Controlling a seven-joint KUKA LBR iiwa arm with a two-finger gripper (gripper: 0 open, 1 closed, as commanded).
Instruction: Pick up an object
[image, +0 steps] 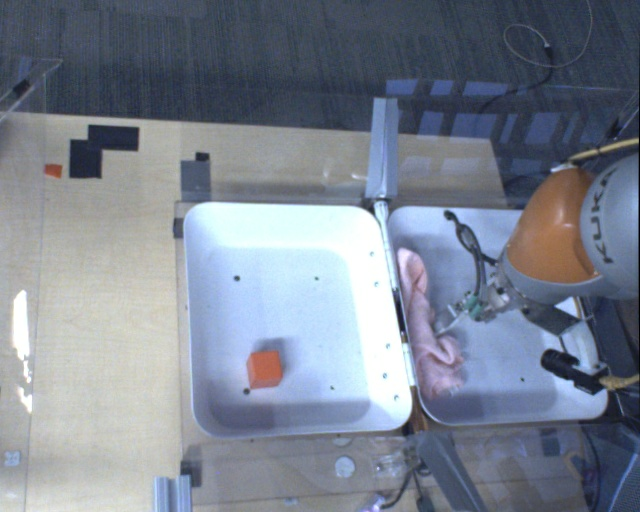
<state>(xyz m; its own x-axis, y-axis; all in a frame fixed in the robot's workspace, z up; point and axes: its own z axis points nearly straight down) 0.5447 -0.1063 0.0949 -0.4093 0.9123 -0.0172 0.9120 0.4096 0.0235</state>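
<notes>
**Gripper low over pink cloth, right bin**

Gripper (462, 312) sits at frame centre-right, just beside or touching the pink cloth (425, 325) lying along the right bin's (520, 400) left wall. Can't tell its state or whether it has fabric. Risks: cloth hugs the wall, so it may catch only a fold and slip. Orange block (265, 369) sits lower-left in the left bin (300, 230), well apart.

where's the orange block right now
The small orange cube-shaped block sits in the left white plastic bin, near its front-left corner, far from the pink cloth.
</notes>
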